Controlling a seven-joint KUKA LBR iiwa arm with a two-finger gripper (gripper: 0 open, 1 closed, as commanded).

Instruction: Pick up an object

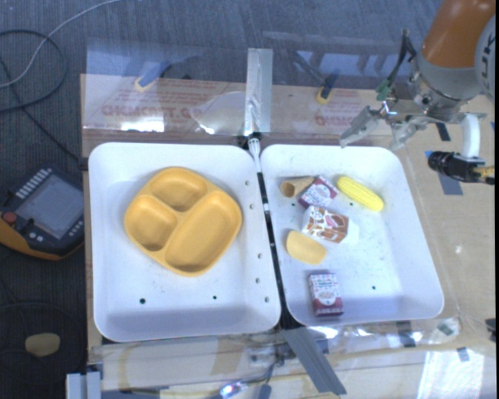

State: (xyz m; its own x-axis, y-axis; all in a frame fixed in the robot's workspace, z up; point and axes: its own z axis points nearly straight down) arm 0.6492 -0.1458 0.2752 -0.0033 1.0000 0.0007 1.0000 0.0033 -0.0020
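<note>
The right bin (pixel 416 264) holds a yellow corn cob (pixel 359 193), a small red-and-white packet (pixel 318 194), a larger white-and-brown packet (pixel 326 224), a pale yellow oval piece (pixel 304 247), a dark red packet (pixel 325 294) and a small tan piece (pixel 289 187). My gripper (pixel 373 136) hangs over the back rim of that bin, up and right of the corn. It is open, its fingers spread wide with nothing between them.
A yellow three-part plate (pixel 183 219) lies in the left bin (pixel 108 306). A metal divider (pixel 259 98) stands behind the seam between the bins. A teach pendant (pixel 41 210) and cables lie on the floor to the left.
</note>
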